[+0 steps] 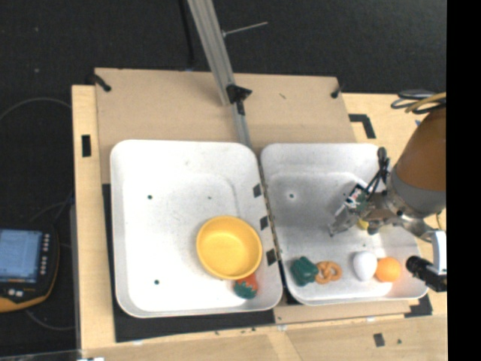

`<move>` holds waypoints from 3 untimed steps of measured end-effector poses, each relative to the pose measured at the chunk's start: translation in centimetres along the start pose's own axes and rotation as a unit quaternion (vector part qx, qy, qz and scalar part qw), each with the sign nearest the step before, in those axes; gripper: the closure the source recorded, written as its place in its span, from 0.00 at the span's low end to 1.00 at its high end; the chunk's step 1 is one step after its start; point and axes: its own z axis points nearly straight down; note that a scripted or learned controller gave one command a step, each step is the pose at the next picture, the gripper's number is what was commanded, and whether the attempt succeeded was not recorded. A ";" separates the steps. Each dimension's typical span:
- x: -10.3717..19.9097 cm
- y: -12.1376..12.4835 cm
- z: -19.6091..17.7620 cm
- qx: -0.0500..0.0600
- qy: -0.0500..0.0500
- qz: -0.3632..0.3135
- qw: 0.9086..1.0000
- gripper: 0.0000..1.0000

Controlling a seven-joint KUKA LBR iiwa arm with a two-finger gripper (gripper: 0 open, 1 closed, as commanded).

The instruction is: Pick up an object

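My gripper (347, 215) hangs over the middle of the right bin (316, 168), reaching in from the right, with nothing visible between its fingers. Along that bin's front edge lie a dark green object (303, 270), a brown pretzel-shaped piece (328, 272), a white egg-like object (364, 265) and an orange ball (388, 269). The gripper is above and behind this row, apart from all of them. In the left bin (150, 201) sits a yellow bowl (228, 246), with a small red and green item (246, 286) at its front edge.
A slanted metal pole (218, 55) runs down from the top to the wall between the bins. The arm's orange band (425, 153) sits at the right. A handheld pendant (24, 265) lies off the bench at the left.
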 end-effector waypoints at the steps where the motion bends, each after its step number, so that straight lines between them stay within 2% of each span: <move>1: -0.6 -0.2 6.2 0.001 0.000 0.000 1.000 0.00; 2: -0.7 -0.2 6.4 -0.001 0.001 0.000 1.000 0.00; 3: -0.8 0.0 5.3 -0.003 0.001 0.002 1.000 1.00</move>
